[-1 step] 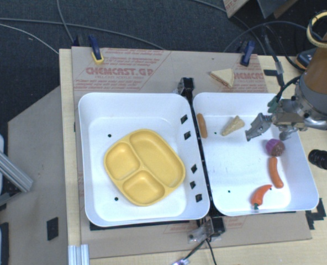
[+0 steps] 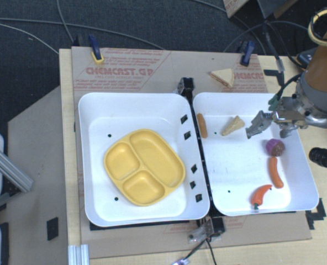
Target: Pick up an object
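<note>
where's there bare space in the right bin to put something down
The widest bare floor in the right bin lies at its middle and lower left, between the small brown stick and the sausage. The right side is crowded: purple piece, sausage, chili pepper. The tool hangs beside the tan wedge.
</note>
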